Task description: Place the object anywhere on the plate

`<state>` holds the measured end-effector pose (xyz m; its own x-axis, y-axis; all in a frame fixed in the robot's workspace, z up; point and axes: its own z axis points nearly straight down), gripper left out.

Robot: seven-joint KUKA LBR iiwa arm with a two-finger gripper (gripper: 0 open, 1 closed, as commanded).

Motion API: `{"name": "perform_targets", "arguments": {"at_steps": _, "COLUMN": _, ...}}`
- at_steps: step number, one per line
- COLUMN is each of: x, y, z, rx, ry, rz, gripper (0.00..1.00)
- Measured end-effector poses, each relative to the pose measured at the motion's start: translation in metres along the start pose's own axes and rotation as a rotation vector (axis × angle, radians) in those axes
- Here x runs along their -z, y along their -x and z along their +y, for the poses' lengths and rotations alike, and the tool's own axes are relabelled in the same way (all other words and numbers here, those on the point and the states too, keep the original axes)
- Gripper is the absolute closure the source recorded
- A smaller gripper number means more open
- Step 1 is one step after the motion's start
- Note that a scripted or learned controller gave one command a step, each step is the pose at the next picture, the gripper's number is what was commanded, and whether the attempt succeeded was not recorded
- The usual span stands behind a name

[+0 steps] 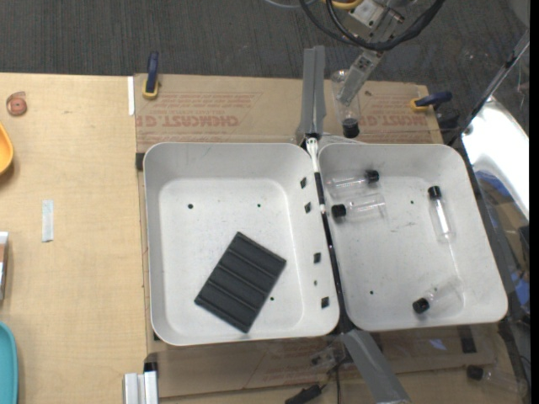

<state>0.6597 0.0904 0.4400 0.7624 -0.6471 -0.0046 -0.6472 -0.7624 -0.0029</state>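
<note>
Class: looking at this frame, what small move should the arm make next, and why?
Probably carry its load left, toward the black ribbed plate lying in the left bin. The gripper seems to hold a clear vial, black cap down, above the bins' far edge, well away from the plate.

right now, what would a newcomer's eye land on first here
The black ribbed plate stands out most, lying askew on the white floor of the left bin. Next come four clear vials with black caps, scattered in the right bin. A fifth vial hangs cap-down below the hand, near that bin's far rim.
</note>
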Motion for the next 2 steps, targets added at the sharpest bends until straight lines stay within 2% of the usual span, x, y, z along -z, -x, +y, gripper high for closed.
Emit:
{"name": "perform_targets", "arguments": {"at_steps": 1, "x": 0.000, "y": 0.018, "z": -0.020, "rx": 0.455, "ry": 0.001, "rz": 0.001, "gripper": 1.00}}
{"name": "perform_targets", "arguments": {"at_steps": 2, "x": 0.000, "y": -0.021, "z": 0.025, "rx": 0.503, "ry": 0.001, "rz": 0.000, "gripper": 1.00}}
